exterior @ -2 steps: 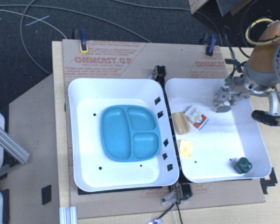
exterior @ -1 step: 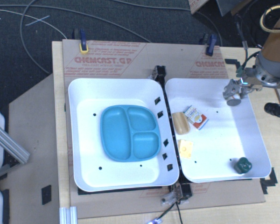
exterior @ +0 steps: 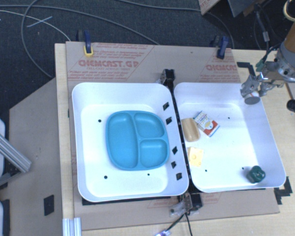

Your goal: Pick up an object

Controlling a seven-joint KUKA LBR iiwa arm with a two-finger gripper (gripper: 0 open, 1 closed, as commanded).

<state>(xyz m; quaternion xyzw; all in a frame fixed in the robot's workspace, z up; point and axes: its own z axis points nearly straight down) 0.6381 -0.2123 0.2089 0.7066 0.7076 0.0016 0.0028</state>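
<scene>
Hovering my fingers (exterior: pixel 251 93) over right bin (exterior: pixel 265 132) rim — can't tell their opening; risk: clipping rim, missing green object (exterior: pixel 256 174).

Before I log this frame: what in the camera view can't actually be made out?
- Gripper: small and blurred over the right bin's top corner; open or shut is unreadable.
- Arm: cut off by the right edge.
- Small printed packet: print too small to read.
- Dark green object: too small to identify.
- Yellow piece and tan block: material unclear.
- Blue divided plate: hides the left bin's floor beneath it.
</scene>
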